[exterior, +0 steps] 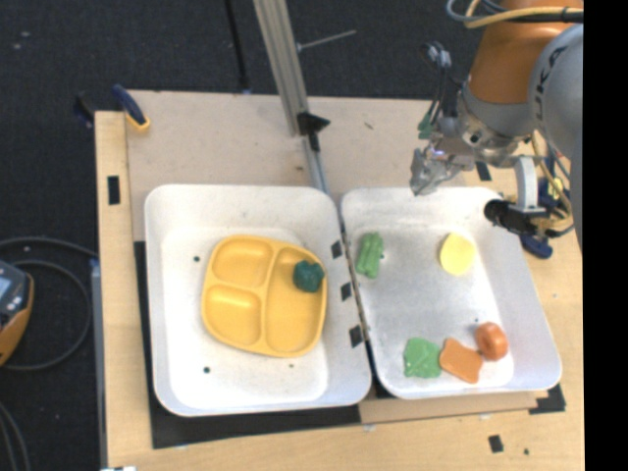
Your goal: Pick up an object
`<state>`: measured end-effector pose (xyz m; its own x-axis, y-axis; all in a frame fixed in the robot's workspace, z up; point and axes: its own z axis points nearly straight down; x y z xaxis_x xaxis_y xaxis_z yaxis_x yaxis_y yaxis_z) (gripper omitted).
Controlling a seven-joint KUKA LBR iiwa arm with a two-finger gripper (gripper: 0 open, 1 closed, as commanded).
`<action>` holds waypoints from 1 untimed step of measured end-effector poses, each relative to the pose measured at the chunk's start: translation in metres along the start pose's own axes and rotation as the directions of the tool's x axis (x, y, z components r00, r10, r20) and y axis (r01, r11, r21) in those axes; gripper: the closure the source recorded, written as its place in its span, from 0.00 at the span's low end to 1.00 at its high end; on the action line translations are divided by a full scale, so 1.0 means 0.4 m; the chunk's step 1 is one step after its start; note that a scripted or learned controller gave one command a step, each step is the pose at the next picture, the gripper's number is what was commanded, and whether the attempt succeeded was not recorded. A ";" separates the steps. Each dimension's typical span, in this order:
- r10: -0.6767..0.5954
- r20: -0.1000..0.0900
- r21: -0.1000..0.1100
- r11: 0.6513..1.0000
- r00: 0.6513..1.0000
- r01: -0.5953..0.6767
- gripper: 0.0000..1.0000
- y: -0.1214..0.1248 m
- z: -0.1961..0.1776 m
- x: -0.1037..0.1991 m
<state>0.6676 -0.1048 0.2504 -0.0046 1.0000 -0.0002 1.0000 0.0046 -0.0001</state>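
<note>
Gripper (429, 178) sits at the upper right of the frame, over the back rim of the right bin (510, 381), hanging under the orange band of the arm (515, 47). Nothing is between the fingers; whether they are apart or together can't be told at this resolution

Right bin contents:
- light green piece (369, 255) at the bin's left edge, long axis running roughly top to bottom of the frame, slightly tilted
- round yellow piece (456, 254) in the upper middle of the bin, no clear long axis
- darker green piece (422, 358), orange wedge (460, 360) and orange-red lump (492, 340) clustered at the lower right; the wedge touches or nearly touches both neighbours, and its long axis runs left-right

Left bin (177, 381): yellow divided tray (245, 302) lying flat in the middle, with a dark green lump (308, 277) in its upper right compartment (looks like broccoli, can't confirm)

Surface: both bins sit side by side on a tan board (196, 135) over a black mat. An aluminium extrusion post (280, 57) rises from the board behind the bins. A blue-and-yellow clamp (130, 108) sits at the board's upper left corner. Dark floor around, with black cables at the left edge

No readable labels or writing
</note>
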 end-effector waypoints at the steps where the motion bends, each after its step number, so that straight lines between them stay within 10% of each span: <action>1: -0.001 -0.001 -0.001 1.000 1.000 0.001 1.00 -0.055 -0.008 0.098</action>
<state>0.6453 -0.0656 0.2536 -0.0052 1.0000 0.0003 1.0000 0.0052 0.0006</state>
